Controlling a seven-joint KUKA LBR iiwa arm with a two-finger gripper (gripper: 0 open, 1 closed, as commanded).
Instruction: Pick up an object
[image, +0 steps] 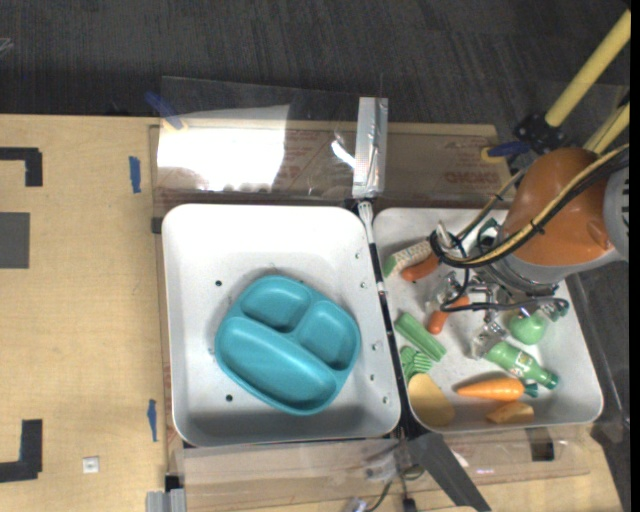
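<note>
You see a carrot (489, 388) lying flat near the right bin's (588, 378) front wall, with a green bottle (519, 362) tilted just behind it.

Left bin (190, 300): white, smooth, looks like moulded plastic with a soft sheen.
Divided plate (288, 342): teal plastic, smooth, a mild gloss on its ridges.
Right bin (580, 370): same white smooth plastic.
Carrot (490, 388): orange, smooth, plastic look.
Green bottle (520, 360): glossy green plastic.
Gripper (480, 305): bare metal parts, shiny, glinting.
Wrist band (555, 215): orange, smooth, semi-gloss.
Bench top (80, 350): tan, matt, board-like.
Back panel (240, 150): clear sheet, glaring bright.
</note>
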